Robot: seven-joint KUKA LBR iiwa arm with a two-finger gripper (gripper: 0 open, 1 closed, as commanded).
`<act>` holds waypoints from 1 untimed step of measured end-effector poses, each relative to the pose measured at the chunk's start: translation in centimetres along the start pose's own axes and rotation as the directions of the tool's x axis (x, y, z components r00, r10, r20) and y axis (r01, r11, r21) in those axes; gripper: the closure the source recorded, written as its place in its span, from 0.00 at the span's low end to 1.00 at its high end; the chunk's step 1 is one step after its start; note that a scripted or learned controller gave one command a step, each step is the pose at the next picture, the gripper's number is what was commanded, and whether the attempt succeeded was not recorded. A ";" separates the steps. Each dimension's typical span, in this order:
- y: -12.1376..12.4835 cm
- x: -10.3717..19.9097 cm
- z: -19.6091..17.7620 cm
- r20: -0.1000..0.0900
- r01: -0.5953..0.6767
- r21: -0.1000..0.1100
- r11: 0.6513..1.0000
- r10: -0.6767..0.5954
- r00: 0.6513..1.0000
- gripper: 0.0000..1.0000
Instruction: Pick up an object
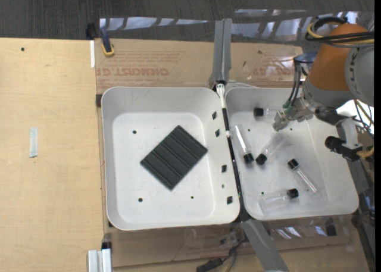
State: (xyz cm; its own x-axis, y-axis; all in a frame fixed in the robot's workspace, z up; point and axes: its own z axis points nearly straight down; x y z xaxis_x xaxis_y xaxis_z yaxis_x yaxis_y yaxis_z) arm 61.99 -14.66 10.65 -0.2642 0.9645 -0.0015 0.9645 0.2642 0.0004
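While the arm reaches in from the right, the bench [47, 205] shows bare tan board at far left, w/ a small pale strip [33, 143] lying on it. Next comes the left bin [116, 205], shallow & white, holding one dark ribbed pad [174, 156] turned diamond-wise near its centre, apart from all walls. A grey upright bar [222, 47] stands behind the seam between the bins; printed cardboard [149, 65] lies behind the left bin.

The right bin [333, 205] holds several clear vials w/ black caps. One vial [241, 141] lies just beside the bin's left wall; a second [268, 149] lies tilted near the centre, cap toward the first one's cap. A lone black cap [258, 111] sits near the back wall. Two more vials rest toward the front: one [301, 174] slanted at centre-right, one [278, 196] near the front edge.

The gripper [282, 123] hangs over the back half of the right bin, pointing down-left, tip just above the tilted central vial. Finger state: cannot tell; nothing seen between them. Grey arm [363, 74] w/ orange band [333, 65] at upper right.
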 end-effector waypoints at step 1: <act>0.0 0.0 0.0 0.000 0.000 0.000 1.000 0.000 1.000 0.00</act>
State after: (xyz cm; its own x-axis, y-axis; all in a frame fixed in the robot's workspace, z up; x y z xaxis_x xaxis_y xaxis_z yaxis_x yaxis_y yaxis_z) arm 61.99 -14.66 10.65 -0.2640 0.9645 -0.0015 0.9645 0.2640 0.0004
